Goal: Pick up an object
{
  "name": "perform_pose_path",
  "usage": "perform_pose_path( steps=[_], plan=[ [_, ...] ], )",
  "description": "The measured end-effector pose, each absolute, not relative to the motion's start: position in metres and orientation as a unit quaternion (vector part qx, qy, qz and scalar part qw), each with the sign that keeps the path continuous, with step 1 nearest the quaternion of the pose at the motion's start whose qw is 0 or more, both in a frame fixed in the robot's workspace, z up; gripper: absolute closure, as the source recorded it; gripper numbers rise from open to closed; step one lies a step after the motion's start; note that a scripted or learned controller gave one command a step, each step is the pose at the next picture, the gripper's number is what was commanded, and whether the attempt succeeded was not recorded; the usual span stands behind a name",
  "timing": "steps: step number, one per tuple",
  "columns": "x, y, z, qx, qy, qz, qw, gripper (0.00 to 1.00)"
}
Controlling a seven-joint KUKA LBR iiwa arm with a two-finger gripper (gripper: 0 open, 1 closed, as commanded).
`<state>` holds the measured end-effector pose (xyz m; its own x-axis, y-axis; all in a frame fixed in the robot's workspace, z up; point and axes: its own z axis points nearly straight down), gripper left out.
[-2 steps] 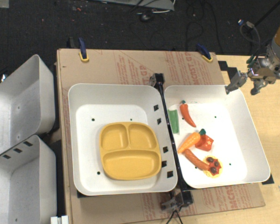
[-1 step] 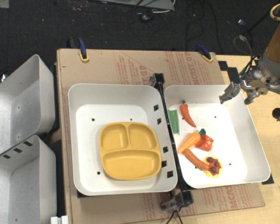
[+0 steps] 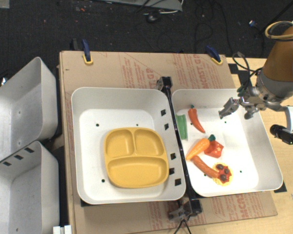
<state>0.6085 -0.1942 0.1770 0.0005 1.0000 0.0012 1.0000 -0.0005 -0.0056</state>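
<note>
Jaws spread, holding nothing, gripper (image 3: 239,107) above right bin (image 3: 263,152); carrot (image 3: 198,148) lies diagonally, tip toward the divider.

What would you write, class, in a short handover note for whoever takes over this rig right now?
Gripper: over the upper right part of the right bin, nothing between its fingers.
Right bin contents: red chili pepper, green piece against the left wall, carrot, red pepper, sausage, and a small pizza slice.
Left bin: holds a yellow divided plate.
Done: no object picked up yet.
Left: choose one object, probably the nearby chili pepper, descend, grasp, and lift.
</note>
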Motion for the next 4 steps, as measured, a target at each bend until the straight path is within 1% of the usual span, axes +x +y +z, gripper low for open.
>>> perform_pose_path(
  steps=[1, 2, 3, 4],
  plan=[
    [0.612, -0.203, 0.127, -0.708, -0.707, 0.0014, 0.002, 0.00],
    [0.614, -0.203, 0.140, -0.707, -0.707, -0.0002, -0.001, 1.00],
    [0.622, -0.206, 0.202, -0.706, -0.708, -0.0016, -0.003, 1.00],
    [0.620, -0.208, 0.246, -0.706, -0.708, -0.0013, -0.003, 1.00]
  ],
)
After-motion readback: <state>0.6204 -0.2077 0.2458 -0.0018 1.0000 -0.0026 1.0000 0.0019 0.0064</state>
